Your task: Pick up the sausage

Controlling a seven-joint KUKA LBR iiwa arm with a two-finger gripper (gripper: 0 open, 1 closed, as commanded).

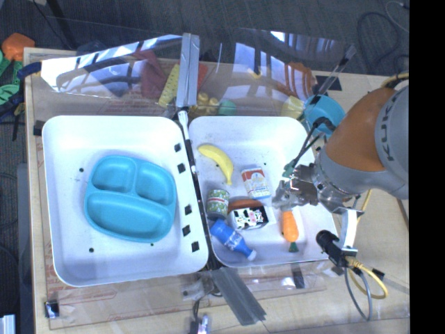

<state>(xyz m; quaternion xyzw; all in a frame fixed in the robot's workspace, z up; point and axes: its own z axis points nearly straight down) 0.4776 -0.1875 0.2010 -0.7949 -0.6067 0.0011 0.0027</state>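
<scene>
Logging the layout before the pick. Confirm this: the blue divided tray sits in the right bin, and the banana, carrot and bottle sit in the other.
Wrong on one point. The camera view shows the blue divided tray in the left bin, not the right. The banana, carrot and bottle do lie in the other bin.

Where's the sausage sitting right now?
The sausage lies in the right bin near its middle, just above the black-and-white carton, right of the small can and below the red-and-white packet.
</scene>
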